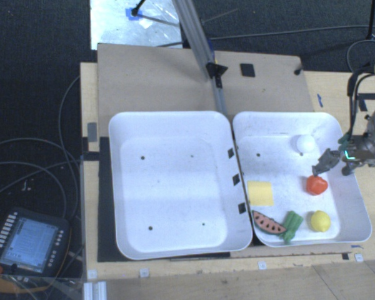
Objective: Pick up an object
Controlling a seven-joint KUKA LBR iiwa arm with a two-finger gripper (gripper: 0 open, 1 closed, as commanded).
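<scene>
Two shallow white bins sit side by side on the bench, centre of the frame. The left bin [125, 167] shows bare floor with four small dark dots. The right bin [272, 127] holds all the loose objects.

Contents of the right bin:
- white ball [304, 144], upper right part of the bin, near the back wall
- red tomato-like piece [317, 184], right of centre, just below the gripper tips
- yellow square block [260, 193], lying flat towards the bin's left side, close to the divider between the bins
- watermelon slice [268, 223], lower left corner of the bin, lying flat
- green piece [291, 225], just right of the watermelon slice, touching or nearly touching it, tilted
- yellow lemon [320, 220], lower right, well apart from the green piece

The gripper [325, 163] enters from the right edge of the frame, over the right rim of the right bin. Its dark fingers point left and slightly down, ending between the white ball and the red piece. A small green light glows on the gripper body. Jaw state: cannot tell, the tips are too small and dark to separate. Nothing is seen between the fingers; the red piece lies on the bin floor just beneath and to the left of the tips, whether touching them I cannot tell.

A handheld control pendant [25, 241] lies at lower left of the frame, off the bench
</scene>
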